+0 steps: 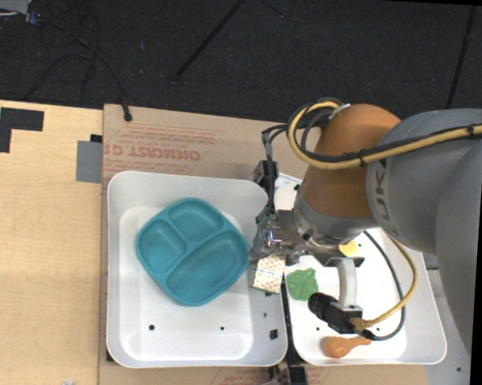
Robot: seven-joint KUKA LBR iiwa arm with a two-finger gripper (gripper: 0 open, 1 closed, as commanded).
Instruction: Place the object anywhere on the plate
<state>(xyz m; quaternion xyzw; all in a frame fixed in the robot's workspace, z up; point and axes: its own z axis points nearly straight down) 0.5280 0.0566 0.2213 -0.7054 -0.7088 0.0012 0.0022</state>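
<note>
Nearest the viewer, a small orange drumstick-shaped toy [341, 347] lay by the near rim of the right-hand shallow white bin [409, 323]. A little farther in, a crumpled green leaf-like piece [301, 283] rested on that bin's floor, near its left wall. Just to its left, a small square pouch with a cream and yellow checked pattern [268, 274] sat over the strip where the two bins met, tilted, and apart from the plate.

The left-hand white bin [190, 332] held a teal plastic plate with three compartments [192, 250], set at an angle toward the bin's far right, with nothing on it.

The two-finger gripper [269, 237] stood right above the checked pouch, at the right edge of the plate. Whether the pincer was released or clenched could not be told, nor whether it held the pouch.

Farther back, the grey arm with its orange band [354, 162] filled the right side. Both bins sat on a sheet of brown cardboard [170, 146] over a pale wooden bench [31, 255].
</note>
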